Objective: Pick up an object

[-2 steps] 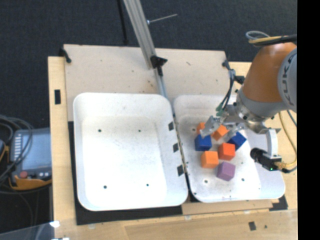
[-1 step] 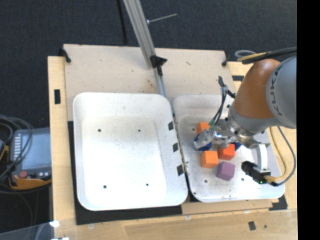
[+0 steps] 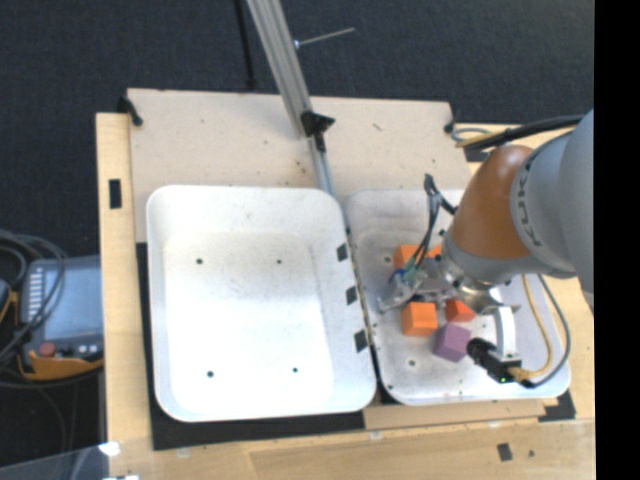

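The gripper (image 3: 415,290) is hanging low in the right bin (image 3: 560,378); whether it is parted or closed, I cannot tell. Just beside it an orange block (image 3: 421,317) and a purple block (image 3: 450,343) are crowding together, so a descent risks nudging them aside.

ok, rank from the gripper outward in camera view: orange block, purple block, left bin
1. Orange block, right bin, just below the gripper.
2. Purple block, right bin, lower right of it.
3. Left bin, across the divide, farthest.
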Robot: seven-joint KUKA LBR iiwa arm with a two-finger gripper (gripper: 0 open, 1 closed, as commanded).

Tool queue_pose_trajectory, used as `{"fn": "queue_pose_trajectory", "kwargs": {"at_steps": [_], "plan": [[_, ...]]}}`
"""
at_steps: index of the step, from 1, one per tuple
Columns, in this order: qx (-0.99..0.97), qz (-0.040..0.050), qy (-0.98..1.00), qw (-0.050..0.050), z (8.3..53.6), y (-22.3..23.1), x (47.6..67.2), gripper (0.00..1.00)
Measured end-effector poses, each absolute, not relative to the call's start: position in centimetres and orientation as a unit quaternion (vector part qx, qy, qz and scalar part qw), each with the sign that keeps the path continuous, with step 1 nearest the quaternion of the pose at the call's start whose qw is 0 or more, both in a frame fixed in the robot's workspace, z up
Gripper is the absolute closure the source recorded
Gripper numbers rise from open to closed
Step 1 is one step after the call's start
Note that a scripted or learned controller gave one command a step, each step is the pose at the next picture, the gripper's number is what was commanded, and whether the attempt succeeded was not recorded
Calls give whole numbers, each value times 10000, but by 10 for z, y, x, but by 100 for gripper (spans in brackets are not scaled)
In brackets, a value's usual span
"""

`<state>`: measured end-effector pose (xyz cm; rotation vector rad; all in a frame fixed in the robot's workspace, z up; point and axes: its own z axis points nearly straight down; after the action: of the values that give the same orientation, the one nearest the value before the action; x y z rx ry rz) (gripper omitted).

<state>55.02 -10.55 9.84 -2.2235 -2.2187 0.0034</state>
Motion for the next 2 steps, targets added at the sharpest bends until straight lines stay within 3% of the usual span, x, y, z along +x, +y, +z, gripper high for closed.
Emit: {"fn": "queue_pose_trajectory", "kwargs": {"at_steps": [1,2], "plan": [[-7116,-16,-7026,-24,112,-106,552,100],[-7060,-21,-7082,-29,167,-101,562,100]]}}
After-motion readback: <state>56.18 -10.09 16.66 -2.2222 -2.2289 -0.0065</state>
